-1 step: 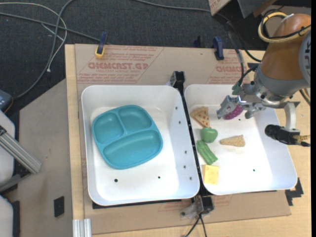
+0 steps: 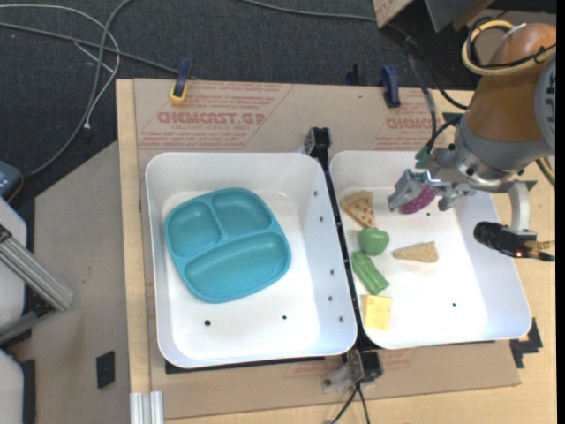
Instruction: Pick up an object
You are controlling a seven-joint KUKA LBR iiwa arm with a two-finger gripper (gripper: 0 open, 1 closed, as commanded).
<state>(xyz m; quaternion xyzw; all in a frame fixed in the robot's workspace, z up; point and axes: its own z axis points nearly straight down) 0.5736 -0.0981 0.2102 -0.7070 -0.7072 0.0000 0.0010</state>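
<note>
While the gripper [image 2: 422,193] hangs over the far part of the right bin [image 2: 477,312], a purple object [image 2: 418,200] shows between its fingers, which appear closed on it. The object's long axis cannot be told. To its left lie a pizza slice [image 2: 358,208], green pepper [image 2: 373,241] and green pod [image 2: 371,272]; a bread wedge [image 2: 417,253] lies nearer. The bin's right side offers open room.
</note>
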